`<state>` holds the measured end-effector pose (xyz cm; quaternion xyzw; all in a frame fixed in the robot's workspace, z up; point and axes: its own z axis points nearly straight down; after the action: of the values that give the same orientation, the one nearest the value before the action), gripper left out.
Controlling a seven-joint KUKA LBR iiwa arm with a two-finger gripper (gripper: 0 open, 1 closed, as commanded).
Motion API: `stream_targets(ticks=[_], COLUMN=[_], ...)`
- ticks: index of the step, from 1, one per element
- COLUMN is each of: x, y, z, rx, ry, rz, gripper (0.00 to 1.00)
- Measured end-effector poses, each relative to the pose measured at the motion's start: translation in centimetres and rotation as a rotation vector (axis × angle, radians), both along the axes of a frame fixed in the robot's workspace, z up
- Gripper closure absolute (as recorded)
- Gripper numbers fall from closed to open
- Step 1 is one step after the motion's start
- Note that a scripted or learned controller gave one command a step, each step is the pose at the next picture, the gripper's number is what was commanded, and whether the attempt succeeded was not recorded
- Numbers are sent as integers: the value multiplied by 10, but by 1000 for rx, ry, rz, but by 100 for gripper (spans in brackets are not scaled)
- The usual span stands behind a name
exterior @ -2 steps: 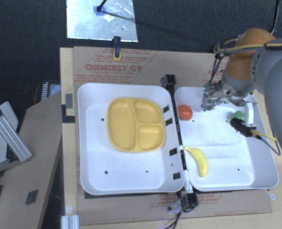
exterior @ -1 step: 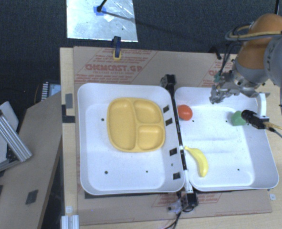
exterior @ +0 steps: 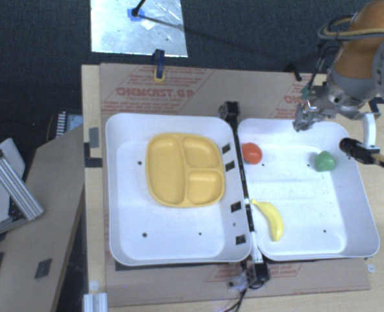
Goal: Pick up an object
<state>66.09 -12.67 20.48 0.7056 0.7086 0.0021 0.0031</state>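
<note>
gripper [exterior: 304,123] hovering over the right bin's [exterior: 357,236] far rim, nothing visibly between the fingers; opening too small and blurred to tell. green object [exterior: 324,161] sitting near the right wall, orange ball [exterior: 251,153] beside the divider, banana [exterior: 270,218] at the near-left. bin centre lying open. yellow tray [exterior: 184,169] occupying the left bin [exterior: 123,239].

Dark carpet floor [exterior: 36,38], shiny foil sheet [exterior: 138,17], wooden bench [exterior: 55,194].

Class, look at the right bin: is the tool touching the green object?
Apart. The camera view shows the tool over the bin's far edge, with bare white bin floor between it and the green object.
</note>
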Motion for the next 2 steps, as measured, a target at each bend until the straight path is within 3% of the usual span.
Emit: stream_targets(ticks=[2], x=[-38], y=[97], z=[-10], rx=[4], ry=[8], rz=[5], gripper=[100])
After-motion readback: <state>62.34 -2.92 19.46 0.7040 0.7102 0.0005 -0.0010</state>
